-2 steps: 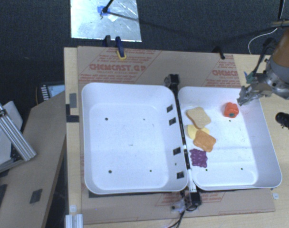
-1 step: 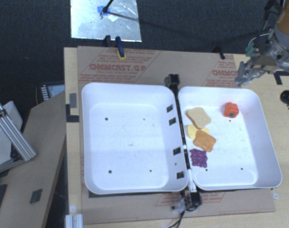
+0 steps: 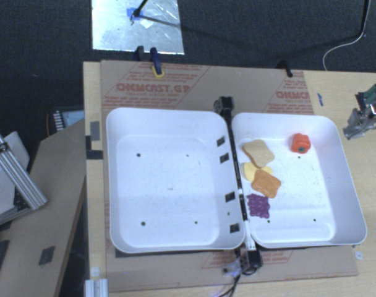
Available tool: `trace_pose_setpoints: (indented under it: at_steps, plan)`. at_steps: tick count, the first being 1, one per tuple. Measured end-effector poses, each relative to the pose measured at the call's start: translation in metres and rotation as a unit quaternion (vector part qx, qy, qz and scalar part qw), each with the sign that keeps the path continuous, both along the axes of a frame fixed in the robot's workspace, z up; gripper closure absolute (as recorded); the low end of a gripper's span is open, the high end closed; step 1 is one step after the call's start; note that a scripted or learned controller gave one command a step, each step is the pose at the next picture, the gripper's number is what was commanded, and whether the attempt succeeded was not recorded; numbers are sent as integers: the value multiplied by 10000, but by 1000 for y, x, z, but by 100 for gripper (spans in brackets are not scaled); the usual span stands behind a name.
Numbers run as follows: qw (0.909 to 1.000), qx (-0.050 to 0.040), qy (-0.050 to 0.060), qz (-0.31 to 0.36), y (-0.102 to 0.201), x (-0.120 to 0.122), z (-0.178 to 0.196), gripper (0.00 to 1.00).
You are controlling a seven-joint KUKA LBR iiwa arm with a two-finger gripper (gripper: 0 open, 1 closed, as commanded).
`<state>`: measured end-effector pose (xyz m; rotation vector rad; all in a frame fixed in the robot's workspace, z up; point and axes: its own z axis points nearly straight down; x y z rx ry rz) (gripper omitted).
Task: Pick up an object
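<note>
In right bin (image 3: 336, 166), bread (image 3: 258, 151), orange toy (image 3: 300, 143)

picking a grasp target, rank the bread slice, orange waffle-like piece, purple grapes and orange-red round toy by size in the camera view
1. bread slice and orange waffle-like piece: look about alike, so unranked
2. purple grapes
3. orange-red round toy: smallest, though close to the grapes

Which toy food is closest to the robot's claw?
The round orange toy. It sits alone near the right bin's far right corner, closest to the gripper, while the bread slice, yellow piece, orange cracker and purple grapes cluster by the divider.
</note>
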<state>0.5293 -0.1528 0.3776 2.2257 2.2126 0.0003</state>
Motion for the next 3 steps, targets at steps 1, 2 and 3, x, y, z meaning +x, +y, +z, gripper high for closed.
trace_pose_setpoints:
  at_steps: [1,2,3]
  plan:
    - [10000,7,-48,77,48,0,85,100]
    - [9999,17,-44,94,125,23,150,100]
    - [10000,4,36,-22,23,-35,69,100]
